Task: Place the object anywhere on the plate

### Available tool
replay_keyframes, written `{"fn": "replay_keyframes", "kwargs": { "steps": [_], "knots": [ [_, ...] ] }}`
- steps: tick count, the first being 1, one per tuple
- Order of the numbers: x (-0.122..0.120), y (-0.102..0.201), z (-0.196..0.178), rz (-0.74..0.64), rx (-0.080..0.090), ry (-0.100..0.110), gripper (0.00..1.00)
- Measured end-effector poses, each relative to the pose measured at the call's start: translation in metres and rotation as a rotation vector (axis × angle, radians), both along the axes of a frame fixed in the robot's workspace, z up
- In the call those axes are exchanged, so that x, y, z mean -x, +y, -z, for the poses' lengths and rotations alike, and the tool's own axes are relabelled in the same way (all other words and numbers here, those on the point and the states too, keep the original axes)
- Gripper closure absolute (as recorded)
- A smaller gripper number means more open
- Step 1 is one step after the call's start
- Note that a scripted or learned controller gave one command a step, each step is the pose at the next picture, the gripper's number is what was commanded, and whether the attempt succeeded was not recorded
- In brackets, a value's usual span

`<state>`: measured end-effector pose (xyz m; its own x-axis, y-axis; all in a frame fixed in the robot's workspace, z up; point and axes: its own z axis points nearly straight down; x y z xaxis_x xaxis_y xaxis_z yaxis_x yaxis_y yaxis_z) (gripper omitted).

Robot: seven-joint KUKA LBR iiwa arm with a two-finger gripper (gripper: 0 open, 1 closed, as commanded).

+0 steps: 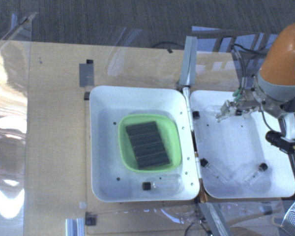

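The gripper hangs over the back part of the right bin, pointing toward the divide between the two bins. It is small and pale against the white floor, so whether it is apart or together cannot be told, and nothing can be made out in its grasp. Behind it the grey arm rises to the orange band at the right edge, with cables running up from the wrist.

The object — a dark grey block with ridges across its top — lies well apart from the gripper, in the left bin. It rests flat on the green plate, roughly at the plate's middle and turned slightly askew to the bin walls.

A small dark piece sits on the left bin's floor just in front of the plate. A few small dark bits — one is — lie in the right bin, near its front.
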<state>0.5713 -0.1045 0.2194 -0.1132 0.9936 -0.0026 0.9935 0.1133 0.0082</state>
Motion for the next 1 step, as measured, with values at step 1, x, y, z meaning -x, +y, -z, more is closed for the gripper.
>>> {"fn": "replay_keyframes", "kwargs": {
  "steps": [1],
  "knots": [
    [-0.0307, -0.0857, 0.0221, -0.206, 0.003, 0.000, 0.00]
  ]
}}
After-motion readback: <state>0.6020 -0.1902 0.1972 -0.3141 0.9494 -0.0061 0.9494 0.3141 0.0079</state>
